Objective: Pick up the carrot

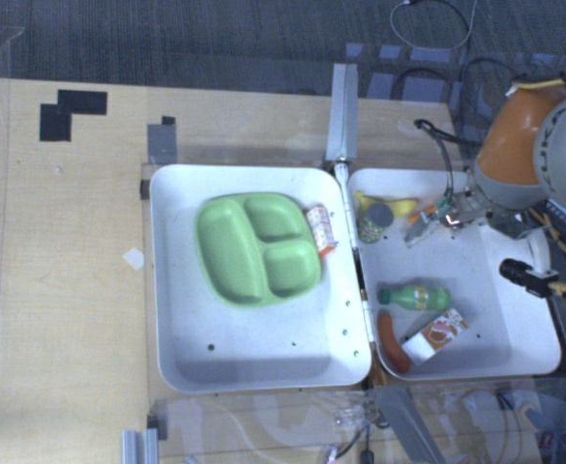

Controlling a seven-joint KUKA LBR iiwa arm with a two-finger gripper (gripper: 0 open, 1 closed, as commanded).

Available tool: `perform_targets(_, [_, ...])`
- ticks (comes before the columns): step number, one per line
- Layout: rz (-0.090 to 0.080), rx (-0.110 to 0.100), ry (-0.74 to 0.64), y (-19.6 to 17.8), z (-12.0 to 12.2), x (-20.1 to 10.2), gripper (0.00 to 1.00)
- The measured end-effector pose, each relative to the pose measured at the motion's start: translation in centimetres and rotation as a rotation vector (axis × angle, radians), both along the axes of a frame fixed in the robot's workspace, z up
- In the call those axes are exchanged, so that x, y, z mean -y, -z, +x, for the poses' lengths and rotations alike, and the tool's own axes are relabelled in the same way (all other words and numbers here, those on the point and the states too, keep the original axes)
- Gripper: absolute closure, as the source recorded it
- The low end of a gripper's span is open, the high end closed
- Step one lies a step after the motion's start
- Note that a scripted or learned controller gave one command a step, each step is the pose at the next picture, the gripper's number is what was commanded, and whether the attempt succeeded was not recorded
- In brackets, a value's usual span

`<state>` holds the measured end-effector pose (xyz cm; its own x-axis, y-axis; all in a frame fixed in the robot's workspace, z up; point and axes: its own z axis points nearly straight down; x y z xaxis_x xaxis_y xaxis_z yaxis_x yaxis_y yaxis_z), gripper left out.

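Camera view: the gripper (428, 226) is in the right bin (515, 361), its fingers (416, 235) closed around the small orange carrot (420, 218), just beside the yellow banana (391, 204).

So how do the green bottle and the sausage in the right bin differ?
The green bottle lies crosswise in mid-bin, while the sausage runs lengthwise along the left wall of the right bin. The bottle is green with an orange label and thicker; the sausage is plain reddish-brown and slimmer. Both lie flat.
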<state>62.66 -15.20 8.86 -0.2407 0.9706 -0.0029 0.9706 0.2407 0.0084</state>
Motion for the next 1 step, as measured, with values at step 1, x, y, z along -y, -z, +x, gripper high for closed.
perform_targets(1, [0.003,0.002,-0.003,-0.95,0.26,-0.19,1.00])
